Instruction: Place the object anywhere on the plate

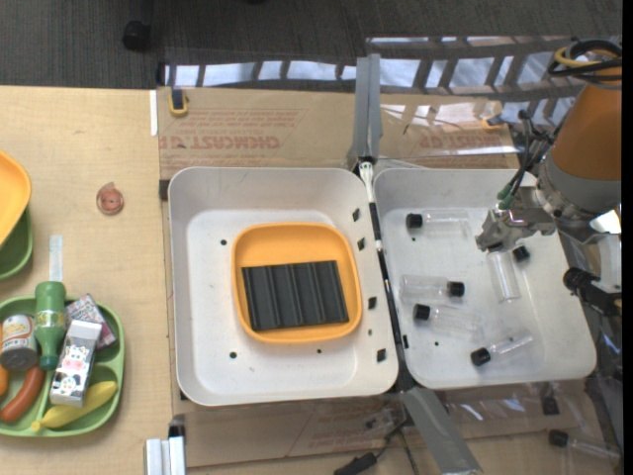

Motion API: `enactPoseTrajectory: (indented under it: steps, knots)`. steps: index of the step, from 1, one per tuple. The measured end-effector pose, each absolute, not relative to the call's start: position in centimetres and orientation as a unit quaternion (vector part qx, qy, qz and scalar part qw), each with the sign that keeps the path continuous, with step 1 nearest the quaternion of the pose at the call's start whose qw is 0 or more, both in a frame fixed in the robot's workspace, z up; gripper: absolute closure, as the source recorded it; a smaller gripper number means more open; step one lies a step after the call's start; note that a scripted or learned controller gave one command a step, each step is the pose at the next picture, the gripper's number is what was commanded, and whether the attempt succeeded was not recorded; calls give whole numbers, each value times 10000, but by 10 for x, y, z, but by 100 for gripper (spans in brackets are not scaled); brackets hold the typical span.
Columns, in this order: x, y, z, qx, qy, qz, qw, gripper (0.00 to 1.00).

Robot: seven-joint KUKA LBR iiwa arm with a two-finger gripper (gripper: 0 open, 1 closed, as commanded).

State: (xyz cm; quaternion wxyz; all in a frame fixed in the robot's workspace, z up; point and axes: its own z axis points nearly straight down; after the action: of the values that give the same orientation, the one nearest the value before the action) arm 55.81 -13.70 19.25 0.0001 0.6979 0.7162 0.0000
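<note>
1. One gripper [502, 228] hangs over the upper right part of the right bin [554, 369], at the end of the grey arm [591, 132] with the orange band; I cannot tell how it stands, because the view is too small and the wrist covers it.
2. Just below the gripper lies a clear vial [506, 271] with a black cap, close to it, but I cannot tell if they touch.
3. Left of the gripper, near the upper left corner of the same bin, lies a second vial [435, 225] with its cap pointing left.
4. Lower left of the gripper lie two more vials [432, 288], one above the other [447, 316], and a fifth vial [501, 348] lies below the gripper, near the front wall.
5. Far left of the gripper, in the left bin [198, 285], sits the orange plate [295, 240], well apart from all vials.
6. A dark ribbed block [296, 295] lies flat on the plate, covering most of its middle.
7. Farther left, on the wooden bench [79, 137], a green tray [104, 404] holds toy food and a small bottle.
</note>
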Motion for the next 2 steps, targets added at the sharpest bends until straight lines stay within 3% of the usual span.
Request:
enactPoseTrajectory:
  steps: [1, 2]
  knots:
    - [611, -194, 203, 5763, 8172, -7, 11, 100]
    - [659, -223, 231, 5045, 8634, -5, 18, 100]
